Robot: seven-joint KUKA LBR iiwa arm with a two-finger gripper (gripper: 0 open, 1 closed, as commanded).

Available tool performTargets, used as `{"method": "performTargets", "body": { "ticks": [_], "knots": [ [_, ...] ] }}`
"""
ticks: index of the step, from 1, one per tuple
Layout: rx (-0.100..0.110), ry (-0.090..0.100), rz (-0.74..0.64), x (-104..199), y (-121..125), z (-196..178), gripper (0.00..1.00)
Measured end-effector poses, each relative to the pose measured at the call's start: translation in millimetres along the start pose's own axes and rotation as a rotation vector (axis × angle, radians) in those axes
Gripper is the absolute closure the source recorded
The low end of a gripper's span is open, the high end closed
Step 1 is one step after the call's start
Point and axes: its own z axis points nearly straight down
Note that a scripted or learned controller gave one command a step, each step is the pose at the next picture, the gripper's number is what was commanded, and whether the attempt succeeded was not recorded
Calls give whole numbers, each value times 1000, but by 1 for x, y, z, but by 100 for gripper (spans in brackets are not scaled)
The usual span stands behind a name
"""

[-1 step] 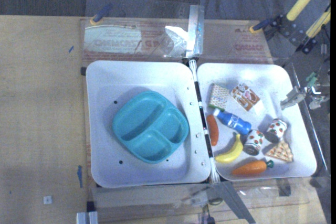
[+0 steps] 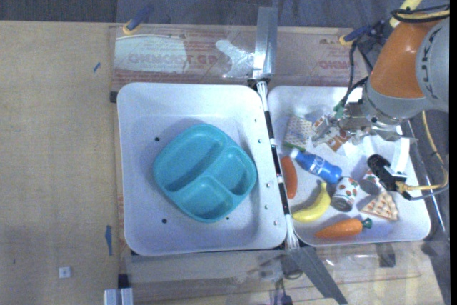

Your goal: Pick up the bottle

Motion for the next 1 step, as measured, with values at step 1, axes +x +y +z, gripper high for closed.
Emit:
{"method": "performTargets", "body": {
  "ticks": [1],
  "knots": [
    [-5, 0, 138, 30, -64, 41, 0]
  ]
}}
